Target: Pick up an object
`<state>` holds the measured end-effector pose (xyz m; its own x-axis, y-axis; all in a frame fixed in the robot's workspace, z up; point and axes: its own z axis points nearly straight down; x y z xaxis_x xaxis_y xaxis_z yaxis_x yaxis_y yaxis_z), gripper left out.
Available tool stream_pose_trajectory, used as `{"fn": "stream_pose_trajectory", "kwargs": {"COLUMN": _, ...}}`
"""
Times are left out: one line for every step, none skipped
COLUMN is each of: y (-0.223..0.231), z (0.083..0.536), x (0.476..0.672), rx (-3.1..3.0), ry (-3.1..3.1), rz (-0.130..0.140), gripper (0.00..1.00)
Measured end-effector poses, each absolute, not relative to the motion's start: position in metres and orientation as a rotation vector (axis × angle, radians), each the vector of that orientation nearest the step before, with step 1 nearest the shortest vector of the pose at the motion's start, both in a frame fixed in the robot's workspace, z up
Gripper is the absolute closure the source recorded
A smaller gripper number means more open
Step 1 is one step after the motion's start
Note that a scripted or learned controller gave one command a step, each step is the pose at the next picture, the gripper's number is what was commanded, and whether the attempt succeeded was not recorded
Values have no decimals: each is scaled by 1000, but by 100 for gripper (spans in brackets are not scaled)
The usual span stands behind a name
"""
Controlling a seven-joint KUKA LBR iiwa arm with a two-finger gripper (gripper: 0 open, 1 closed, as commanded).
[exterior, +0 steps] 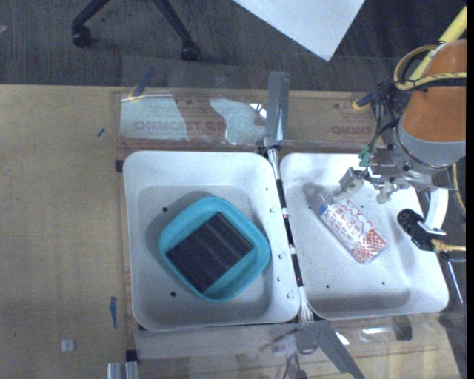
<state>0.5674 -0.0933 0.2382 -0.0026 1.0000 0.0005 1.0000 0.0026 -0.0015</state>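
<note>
A red-and-white patterned packet (355,229) lies at a slant in the right bin (385,296), its clear end pointing up-left. My gripper (366,186) hangs over the upper part of that bin, just above and to the right of the packet's upper end. Its two fingers stand apart with nothing between them, so it is open. In the left bin (141,178) sits a teal square dish (252,240) holding a black ridged block (207,252).
A metal strip (278,111) runs between the bins at the back, beside a clear panel with lettering (178,126). Bare wooden bench (52,222) spreads to the left. A chair base (133,22) and a white sheet (304,22) lie beyond the bench.
</note>
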Motion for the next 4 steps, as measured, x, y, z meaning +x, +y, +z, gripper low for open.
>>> {"fn": "stream_pose_trajectory", "kwargs": {"y": -132, "z": 106, "x": 586, "rx": -2224, "ry": -2237, "rz": -11, "gripper": 0}}
{"fn": "stream_pose_trajectory", "kwargs": {"y": -149, "z": 93, "x": 563, "rx": -2063, "ry": -2388, "rz": -17, "gripper": 0}}
{"fn": "stream_pose_trajectory", "kwargs": {"y": -151, "z": 104, "x": 564, "rx": -2072, "ry": -2390, "rz": -20, "gripper": 100}}
{"fn": "stream_pose_trajectory", "kwargs": {"y": -78, "z": 185, "x": 646, "rx": -1974, "ry": -2446, "rz": -2, "gripper": 100}}
